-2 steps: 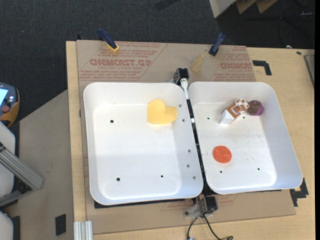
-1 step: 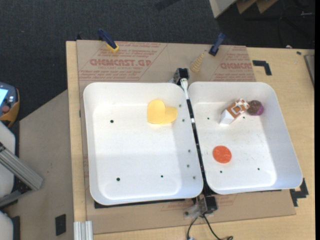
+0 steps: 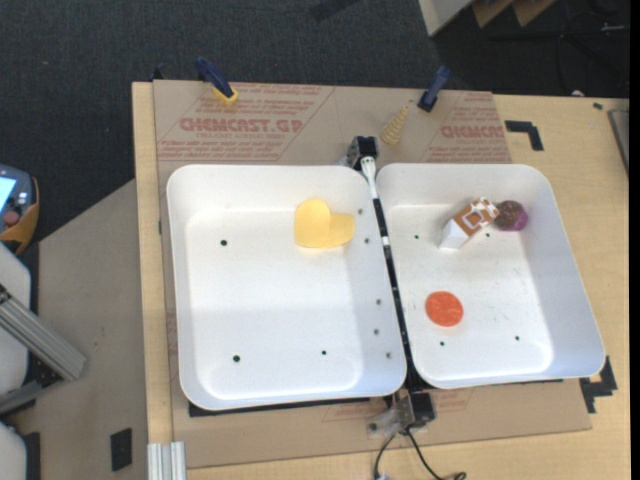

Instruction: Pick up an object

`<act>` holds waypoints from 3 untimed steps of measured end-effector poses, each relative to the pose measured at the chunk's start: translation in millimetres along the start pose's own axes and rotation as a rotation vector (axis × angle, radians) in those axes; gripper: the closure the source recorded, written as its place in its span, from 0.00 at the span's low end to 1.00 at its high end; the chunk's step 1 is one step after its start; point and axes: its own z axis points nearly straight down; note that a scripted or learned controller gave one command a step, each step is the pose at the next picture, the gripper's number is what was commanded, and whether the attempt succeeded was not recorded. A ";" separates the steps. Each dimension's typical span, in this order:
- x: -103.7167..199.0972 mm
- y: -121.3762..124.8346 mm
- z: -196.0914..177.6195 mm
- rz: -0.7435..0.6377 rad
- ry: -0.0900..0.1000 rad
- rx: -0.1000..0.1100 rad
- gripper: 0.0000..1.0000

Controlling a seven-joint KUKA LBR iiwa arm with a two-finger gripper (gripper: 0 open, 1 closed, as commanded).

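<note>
Partly overlapped, white block [image 3: 466,224] hides purple obj [image 3: 511,215] edge; gripper state can't tell.

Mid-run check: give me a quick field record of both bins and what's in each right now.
left bin: one yellow piece, near the far right corner
right bin: three things
orange disc: lying flat, apart from the others, nearer the front
white and brown block: far side of the right bin
purple ball: right beside the block, apparently touching it
bench: cardboard sheet under both bins, held by blue clamps
</note>
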 end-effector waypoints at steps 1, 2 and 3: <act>-10.0 -44.6 -99.1 0.006 -0.009 -0.022 1.00; 28.0 -4.0 194.9 0.002 0.003 0.007 1.00; 12.7 -17.8 39.4 0.004 -0.011 -0.027 1.00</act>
